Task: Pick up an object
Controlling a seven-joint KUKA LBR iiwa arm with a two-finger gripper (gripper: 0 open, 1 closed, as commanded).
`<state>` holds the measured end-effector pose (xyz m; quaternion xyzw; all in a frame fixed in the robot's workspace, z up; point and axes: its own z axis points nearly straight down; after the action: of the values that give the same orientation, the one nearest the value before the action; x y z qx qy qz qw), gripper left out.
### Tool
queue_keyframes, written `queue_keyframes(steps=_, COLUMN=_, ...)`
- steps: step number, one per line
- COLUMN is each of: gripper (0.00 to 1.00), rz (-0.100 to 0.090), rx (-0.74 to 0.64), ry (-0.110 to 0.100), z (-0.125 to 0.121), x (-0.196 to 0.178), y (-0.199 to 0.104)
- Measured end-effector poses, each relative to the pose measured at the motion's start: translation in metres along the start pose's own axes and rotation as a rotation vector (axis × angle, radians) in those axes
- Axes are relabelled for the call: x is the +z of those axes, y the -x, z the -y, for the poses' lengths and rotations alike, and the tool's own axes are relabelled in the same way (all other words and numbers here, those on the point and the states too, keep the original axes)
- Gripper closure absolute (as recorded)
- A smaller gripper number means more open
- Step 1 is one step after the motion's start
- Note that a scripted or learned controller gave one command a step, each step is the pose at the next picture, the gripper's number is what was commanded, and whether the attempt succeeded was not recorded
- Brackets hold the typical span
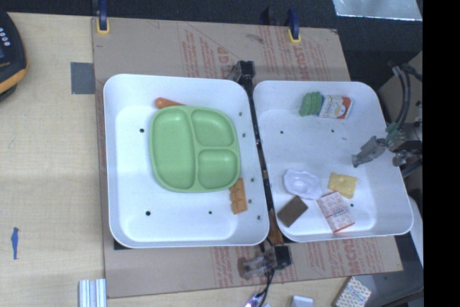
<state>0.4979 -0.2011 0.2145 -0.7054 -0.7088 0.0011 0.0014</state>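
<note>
- Right bin (384, 223), contents: a green object beside a white, orange-edged packet (327, 106) at the far side; a crumpled clear-white wrapper (302, 182) near the front; a yellow square piece (343, 185) just right of the wrapper; a dark brown block (292, 211) at the front edge; a red-and-white patterned packet (335, 211) right of the block. All lie flat on the bin floor.
- Gripper (365, 154): reaches in over the right rim of the right bin, pointing left, above bare bin floor between the far packet and the yellow piece. No object sits between its tips; whether they are spread or closed cannot be told at this size.
- Left bin (118, 176), contents: a green divided plate (194, 148) with three compartments, upright, near the middle; an orange carrot-like piece (168, 103) touching the plate's far-left edge and partly hidden behind it; an orange-brown patterned strip (238, 197) just beside the plate's front-right corner.
- Bins stand side by side, rims meeting, on a brown cardboard sheet (215, 47) held by two blue-and-yellow clamps (102, 14) at its far edge.
- Worktop (43, 154): pale wood; a grey tape square (82, 78) left of the cardboard; a dark and yellow device (11, 50) at the far-left edge.
</note>
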Motion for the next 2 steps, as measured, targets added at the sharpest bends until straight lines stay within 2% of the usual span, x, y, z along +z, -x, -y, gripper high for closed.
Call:
queue_keyframes(steps=1, gripper=0.00, rz=-0.003, rx=-0.004, ry=-0.007, z=-0.036, x=0.094, y=-0.021)
queue_keyframes(steps=2, gripper=0.00, rz=0.002, rx=-0.002, ry=0.005, z=-0.117, x=0.123, y=0.011)
